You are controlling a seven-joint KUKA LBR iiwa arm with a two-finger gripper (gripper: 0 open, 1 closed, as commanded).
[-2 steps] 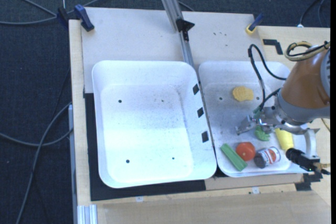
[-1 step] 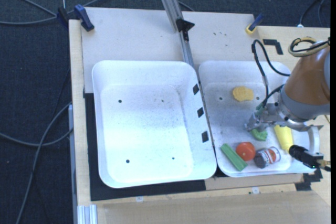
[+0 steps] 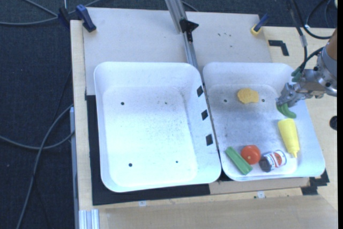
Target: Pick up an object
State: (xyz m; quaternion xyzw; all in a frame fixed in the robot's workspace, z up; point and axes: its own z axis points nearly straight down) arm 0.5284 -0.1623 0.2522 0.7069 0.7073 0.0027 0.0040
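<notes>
Green obj [image 3: 288, 111] sits just under end effector [image 3: 285, 98] at right bin [image 3: 268, 69] edge; grip state can't tell.

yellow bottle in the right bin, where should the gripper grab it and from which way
Grip the yellow bottle across its middle, coming straight down from above. It lies flat, long axis running up and down the bin, with bare floor to its left, so fingers closing across its narrow width should fit. The gripper sits just above it.
</notes>
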